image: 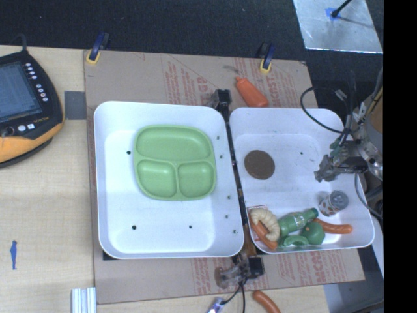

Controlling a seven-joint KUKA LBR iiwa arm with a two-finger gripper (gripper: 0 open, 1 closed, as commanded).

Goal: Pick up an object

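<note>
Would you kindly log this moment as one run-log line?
hand: over right bin, right side | held: nothing seen | green bottle: front of right bin | green tray: left bin

**Robot arm at the right edge of the frame**

Part of the arm (pixel 368 132) is seen at the right edge of the frame, just above mid-height. The gripper (pixel 326 173) is extended leftward and slightly downward from the wrist, at the right middle of the frame. Dark cables are looped around the wrist. The arm's upper links are cut off by the frame edge.
</note>
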